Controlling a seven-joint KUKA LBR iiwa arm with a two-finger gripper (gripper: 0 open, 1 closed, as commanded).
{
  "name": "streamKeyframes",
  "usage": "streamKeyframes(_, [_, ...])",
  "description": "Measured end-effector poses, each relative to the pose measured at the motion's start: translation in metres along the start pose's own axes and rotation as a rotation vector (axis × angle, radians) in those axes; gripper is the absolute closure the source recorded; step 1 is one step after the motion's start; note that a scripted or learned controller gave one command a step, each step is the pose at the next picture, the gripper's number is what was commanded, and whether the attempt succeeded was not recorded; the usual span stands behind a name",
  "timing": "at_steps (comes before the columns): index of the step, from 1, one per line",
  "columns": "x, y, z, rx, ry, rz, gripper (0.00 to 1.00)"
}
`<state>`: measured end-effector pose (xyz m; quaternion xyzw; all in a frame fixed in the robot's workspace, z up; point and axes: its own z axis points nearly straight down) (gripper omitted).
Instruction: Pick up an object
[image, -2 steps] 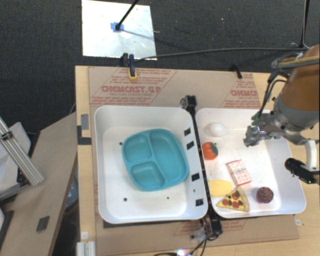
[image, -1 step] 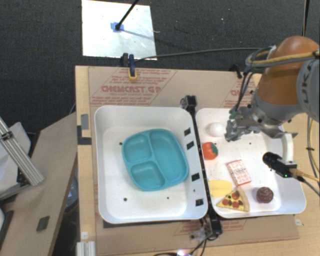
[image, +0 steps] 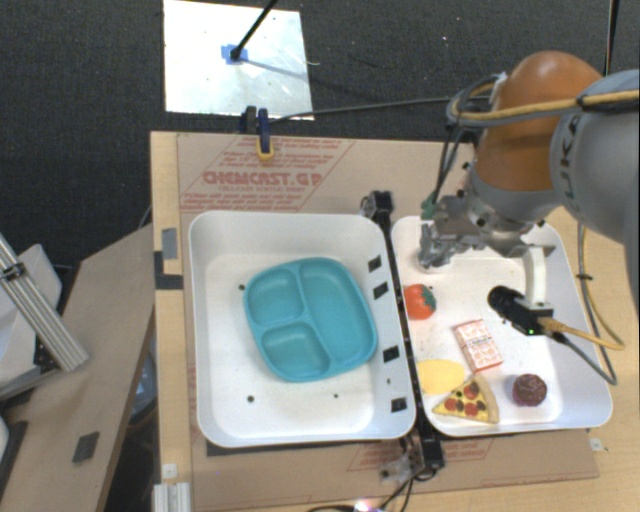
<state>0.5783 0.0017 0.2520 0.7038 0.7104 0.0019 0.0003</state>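
On the bench, the right bin (image: 585, 300) holds a tomato (image: 419, 301), box (image: 477, 345), pizza (image: 467, 401) and more. The gripper (image: 436, 250) hangs above its far corner; I cannot tell its grip. Nothing is lifted yet.

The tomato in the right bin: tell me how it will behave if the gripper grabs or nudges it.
The tomato looks round, so a nudge would probably roll it, perhaps toward the bin wall beside it. Its surface seems smooth and glossy, so fingers may slip off unless they close across its middle. It looks like a toy, likely light and stiff.
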Motion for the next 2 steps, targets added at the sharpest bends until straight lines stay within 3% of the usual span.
streamKeyframes(2, [0.105, 0.038, 0.011, 0.0, 0.001, -0.001, 1.0])
